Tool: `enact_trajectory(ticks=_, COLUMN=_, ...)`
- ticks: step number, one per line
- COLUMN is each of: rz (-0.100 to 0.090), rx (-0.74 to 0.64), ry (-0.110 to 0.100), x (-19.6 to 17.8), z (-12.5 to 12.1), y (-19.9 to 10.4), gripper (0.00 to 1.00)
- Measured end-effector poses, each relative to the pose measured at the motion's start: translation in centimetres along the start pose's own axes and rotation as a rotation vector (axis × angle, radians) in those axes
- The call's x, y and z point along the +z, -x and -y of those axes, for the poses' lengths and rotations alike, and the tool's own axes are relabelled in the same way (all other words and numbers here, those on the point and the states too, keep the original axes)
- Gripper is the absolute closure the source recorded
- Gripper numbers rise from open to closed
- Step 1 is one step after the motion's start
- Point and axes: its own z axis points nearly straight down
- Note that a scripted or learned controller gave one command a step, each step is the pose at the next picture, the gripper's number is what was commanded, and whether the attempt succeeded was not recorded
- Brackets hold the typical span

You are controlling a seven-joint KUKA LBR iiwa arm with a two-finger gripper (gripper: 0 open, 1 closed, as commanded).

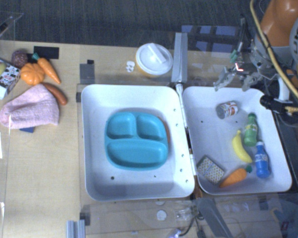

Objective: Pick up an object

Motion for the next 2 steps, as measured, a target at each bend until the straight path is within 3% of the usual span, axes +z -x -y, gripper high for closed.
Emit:
enact_trajectory(ticks=1, rz=0.001, rx=-0.027, ry=-0.001, x=6.1, z=6.9, y=7.1, gripper=0.0)
enact_trajectory(ticks=2, rz=0.002, rx=-0.034, ry=0.007, x=15.2, z=8.6, y=10.3, gripper=0.0)
